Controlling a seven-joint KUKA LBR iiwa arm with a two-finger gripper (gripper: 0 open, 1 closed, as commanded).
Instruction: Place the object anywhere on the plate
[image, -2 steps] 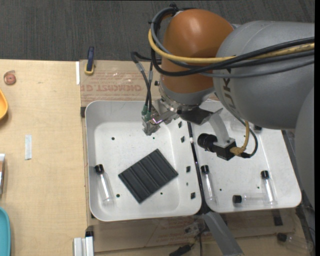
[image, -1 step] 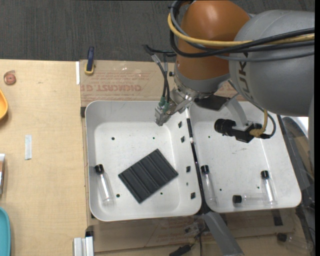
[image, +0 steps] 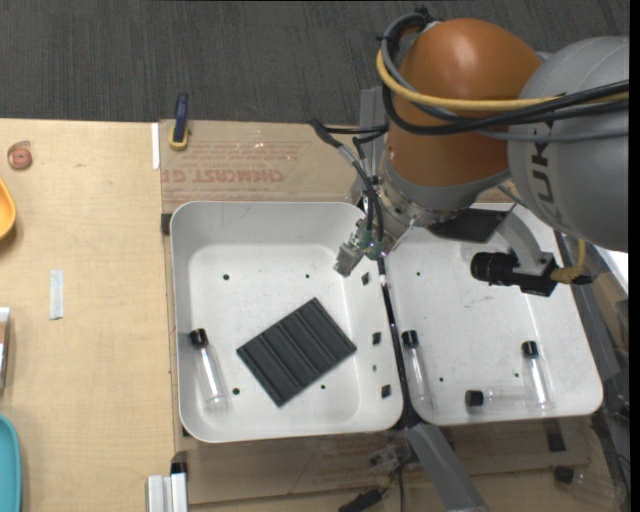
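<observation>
Camera view looks down on two shallow white plastic bins side by side: the left bin (image: 190, 300) and the right bin (image: 570, 340). The dark grey ribbed rectangular plate (image: 297, 351) lies flat and skewed on the left bin's floor, toward its front. A clear plastic tube with a black cap (image: 206, 368) lies just left of the plate, apart from it. Three similar capped tubes lie in the right bin: one (image: 412, 362) along its left wall, one (image: 536, 375) near its right side, and one (image: 505, 401) along its front edge.

The grey arm with the orange band (image: 460, 90) leans over the rear of the wall shared by the bins, and the two-finger gripper (image: 360, 250) hangs above the left bin's back right corner. Whether it is spread or closed cannot be told, nor whether it carries anything.

Which object is meant is unclear; a tube is the likely one. Such a tube would probably be light, stiff, smooth and apt to roll, so a hold across the middle of its body looks safest.
</observation>
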